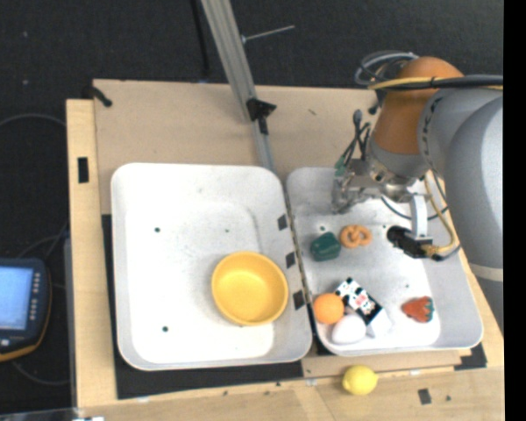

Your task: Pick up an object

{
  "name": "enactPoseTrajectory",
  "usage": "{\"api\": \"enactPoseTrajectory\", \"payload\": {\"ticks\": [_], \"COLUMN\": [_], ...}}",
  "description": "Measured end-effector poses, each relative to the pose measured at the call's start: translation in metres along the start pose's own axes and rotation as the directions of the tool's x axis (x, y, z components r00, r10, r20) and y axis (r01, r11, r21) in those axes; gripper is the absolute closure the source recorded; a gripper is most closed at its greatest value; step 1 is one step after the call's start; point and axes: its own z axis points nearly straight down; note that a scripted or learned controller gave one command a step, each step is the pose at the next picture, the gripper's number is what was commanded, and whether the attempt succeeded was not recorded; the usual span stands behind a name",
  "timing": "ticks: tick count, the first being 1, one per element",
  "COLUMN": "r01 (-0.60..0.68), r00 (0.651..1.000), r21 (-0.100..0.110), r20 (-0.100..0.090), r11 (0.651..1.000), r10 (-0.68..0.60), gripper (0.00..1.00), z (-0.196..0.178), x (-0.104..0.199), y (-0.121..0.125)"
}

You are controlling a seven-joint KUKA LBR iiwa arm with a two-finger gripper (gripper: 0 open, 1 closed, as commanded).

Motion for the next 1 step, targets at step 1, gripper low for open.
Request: {"api": "enactPoseTrajectory", "payload": {"ticks": [1], "r01": [0.000], "r00": [1.000], "r21": [-0.001], "r20": [-0.004], "r11": [1.000], "r10": [0.000], "gripper": [1.00], "z": [-0.0488], "x": [0.0037], "y": [-0.0061]}}
